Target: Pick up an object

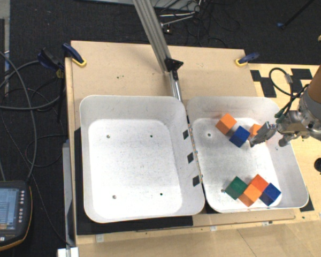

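Where the jaws (pixel 268 134) hover, an orange block (pixel 255 128) hides.

A pale wooden bench (pixel 150 68) carries two shallow white bins side by side, touching along their inner rims: the left bin (pixel 91 143) and the right bin (pixel 291 159). Blue-and-yellow clamps grip the far edge, one at the left corner (pixel 73 54), another at the right (pixel 246 59).

Both bins, the left (pixel 96 111) and the right (pixel 289 159), are white with dark speckles. The far blocks are orange (pixel 226 123) and blue (pixel 239 136); the near ones green (pixel 236 188), orange (pixel 254 189) and blue (pixel 270 194).
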{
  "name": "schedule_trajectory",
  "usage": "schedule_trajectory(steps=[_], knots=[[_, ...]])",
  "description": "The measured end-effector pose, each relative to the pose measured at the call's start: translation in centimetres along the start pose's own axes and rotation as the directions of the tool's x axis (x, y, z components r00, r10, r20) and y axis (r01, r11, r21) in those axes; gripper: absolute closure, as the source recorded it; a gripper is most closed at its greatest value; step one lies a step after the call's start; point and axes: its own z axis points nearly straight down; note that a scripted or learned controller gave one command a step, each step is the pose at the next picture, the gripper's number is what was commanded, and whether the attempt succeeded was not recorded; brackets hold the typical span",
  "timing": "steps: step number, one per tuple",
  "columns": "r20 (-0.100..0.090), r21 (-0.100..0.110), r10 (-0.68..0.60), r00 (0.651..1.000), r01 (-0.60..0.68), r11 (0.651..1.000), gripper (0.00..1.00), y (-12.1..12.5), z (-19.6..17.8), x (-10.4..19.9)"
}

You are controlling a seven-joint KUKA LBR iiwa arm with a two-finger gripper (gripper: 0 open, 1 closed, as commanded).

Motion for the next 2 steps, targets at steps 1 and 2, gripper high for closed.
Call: schedule_trajectory(steps=[1,2], knots=[[0.0,-0.001,0.001,1.0,-0.001,1.0,0.0,0.0,0.0,0.0],[-0.001,0.006,0.003,1.0,-0.003,1.0,0.0,-0.7,6.0,-0.5]])
